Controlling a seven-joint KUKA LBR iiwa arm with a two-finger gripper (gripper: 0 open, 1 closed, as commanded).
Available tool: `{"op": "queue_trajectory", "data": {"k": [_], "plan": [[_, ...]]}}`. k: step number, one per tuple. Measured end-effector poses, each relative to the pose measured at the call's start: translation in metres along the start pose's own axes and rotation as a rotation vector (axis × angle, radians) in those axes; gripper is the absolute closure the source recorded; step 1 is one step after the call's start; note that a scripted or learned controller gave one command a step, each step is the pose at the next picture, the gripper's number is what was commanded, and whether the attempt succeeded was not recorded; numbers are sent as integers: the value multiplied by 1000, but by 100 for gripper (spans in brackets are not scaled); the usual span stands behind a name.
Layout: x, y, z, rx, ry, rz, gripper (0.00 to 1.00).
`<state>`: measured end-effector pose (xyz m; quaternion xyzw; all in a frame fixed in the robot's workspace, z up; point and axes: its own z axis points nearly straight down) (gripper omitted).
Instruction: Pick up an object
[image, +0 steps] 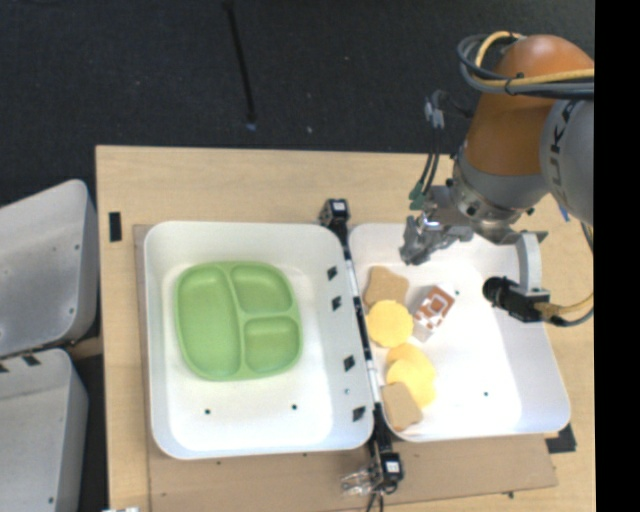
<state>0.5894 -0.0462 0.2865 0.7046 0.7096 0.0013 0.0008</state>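
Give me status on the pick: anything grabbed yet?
Nothing looks picked yet. The gripper hangs over the right bin, above the objects; no item shows between its fingers. The yellow discs, tan pieces and small wrapped item lie in the bin. Descent, grasp and lift remain.
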Motion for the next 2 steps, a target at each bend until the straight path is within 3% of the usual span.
{"op": "queue_trajectory", "data": {"k": [2], "plan": [[102, 33, 34, 0, -2, 1, 100]]}}
